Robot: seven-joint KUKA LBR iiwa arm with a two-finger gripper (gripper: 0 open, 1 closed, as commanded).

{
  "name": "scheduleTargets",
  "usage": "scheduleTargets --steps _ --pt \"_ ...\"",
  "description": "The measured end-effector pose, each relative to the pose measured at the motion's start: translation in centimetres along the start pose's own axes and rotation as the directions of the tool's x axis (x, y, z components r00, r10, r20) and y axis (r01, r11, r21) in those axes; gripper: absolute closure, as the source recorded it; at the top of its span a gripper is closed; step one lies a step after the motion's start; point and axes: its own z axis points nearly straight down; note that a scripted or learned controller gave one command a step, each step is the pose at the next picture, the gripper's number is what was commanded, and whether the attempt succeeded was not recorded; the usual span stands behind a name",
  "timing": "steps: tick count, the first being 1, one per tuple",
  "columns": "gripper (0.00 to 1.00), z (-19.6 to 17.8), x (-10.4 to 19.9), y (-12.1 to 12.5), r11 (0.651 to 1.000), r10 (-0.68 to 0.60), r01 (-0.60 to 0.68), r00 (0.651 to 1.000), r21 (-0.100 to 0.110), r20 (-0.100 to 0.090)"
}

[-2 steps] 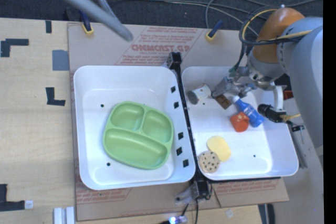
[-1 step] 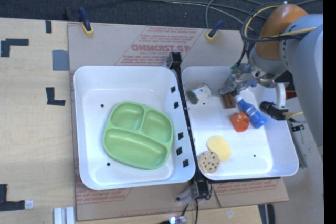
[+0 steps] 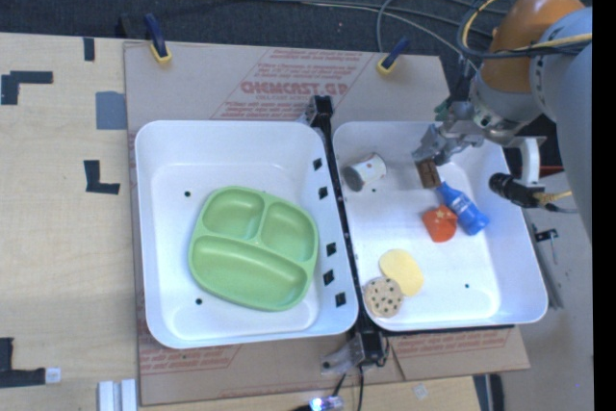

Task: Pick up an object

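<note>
My gripper (image 3: pixel 427 170) hangs low over the back of the right bin (image 3: pixel 500 303), near its far right corner. Just in front of it lies a blue bottle (image 3: pixel 463 209), touching an orange-red round piece (image 3: pixel 440 224). A small white cup (image 3: pixel 367 171) lies on its side to the gripper's left, close to the divider. Nearer the front of this bin sit a yellow oval piece (image 3: pixel 402 270) and a chocolate-chip cookie (image 3: pixel 384 296), side by side. I see nothing held in the gripper.
The left bin (image 3: pixel 164 159) holds a green divided plate (image 3: pixel 254 247). Black clips (image 3: pixel 331 250) run along the rim shared by the two bins. Cables (image 3: pixel 414 14) loop above the right bin behind the arm.
</note>
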Motion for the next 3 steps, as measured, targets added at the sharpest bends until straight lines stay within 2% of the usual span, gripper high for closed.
scheduleTargets --steps 2,3 --pt "1.0 -11.2 0.3 -0.1 1.0 0.0 0.0 1.0 -0.002 0.001" --pt "1.0 -11.7 5.7 -0.8 1.0 -0.005 0.005 1.0 0.004 -0.002"
